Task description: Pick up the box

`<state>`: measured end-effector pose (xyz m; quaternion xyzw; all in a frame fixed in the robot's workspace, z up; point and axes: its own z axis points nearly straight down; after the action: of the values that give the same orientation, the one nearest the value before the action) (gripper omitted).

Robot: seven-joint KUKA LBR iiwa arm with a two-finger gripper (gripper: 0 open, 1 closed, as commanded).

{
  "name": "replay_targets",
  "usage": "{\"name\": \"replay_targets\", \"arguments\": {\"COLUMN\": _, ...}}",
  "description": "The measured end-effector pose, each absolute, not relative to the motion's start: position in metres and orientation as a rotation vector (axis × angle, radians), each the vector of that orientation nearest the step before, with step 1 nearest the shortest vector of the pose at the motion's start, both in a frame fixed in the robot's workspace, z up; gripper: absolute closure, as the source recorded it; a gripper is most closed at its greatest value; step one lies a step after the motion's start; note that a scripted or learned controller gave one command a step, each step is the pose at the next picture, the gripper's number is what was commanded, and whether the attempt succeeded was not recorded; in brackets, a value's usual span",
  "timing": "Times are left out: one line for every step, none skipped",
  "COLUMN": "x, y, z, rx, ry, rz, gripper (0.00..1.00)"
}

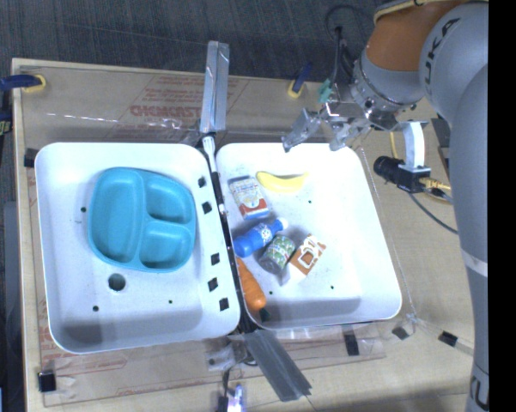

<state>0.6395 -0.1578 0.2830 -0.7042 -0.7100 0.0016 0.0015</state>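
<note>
A small orange and white box lies in the right bin, near its middle. Another small carton with a red and blue label lies by the bin's left wall. My gripper hangs over the right bin's far rim, well away from the box and above it. Its two translucent fingers are spread apart with nothing between them.
The right bin also holds a yellow banana, a blue bottle, a green packet and an orange carrot. A blue divided tray lies in the left bin. A metal divider stands between the bins.
</note>
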Motion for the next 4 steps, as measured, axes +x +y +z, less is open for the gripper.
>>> {"name": "replay_targets", "arguments": {"x": 0.588, "y": -0.133, "z": 0.159, "rx": -2.393, "ry": -2.029, "rz": 0.007, "gripper": 0.00}}
{"name": "replay_targets", "arguments": {"x": 0.638, "y": -0.099, "z": 0.098, "rx": -2.613, "ry": -1.766, "rz": -0.001, "gripper": 0.00}}
{"name": "replay_targets", "arguments": {"x": 0.638, "y": -0.097, "z": 0.108, "rx": -2.605, "ry": -1.773, "rz": -0.001, "gripper": 1.00}}
{"name": "replay_targets", "arguments": {"x": 0.587, "y": -0.136, "z": 0.246, "rx": -2.322, "ry": -2.116, "rz": 0.002, "gripper": 1.00}}
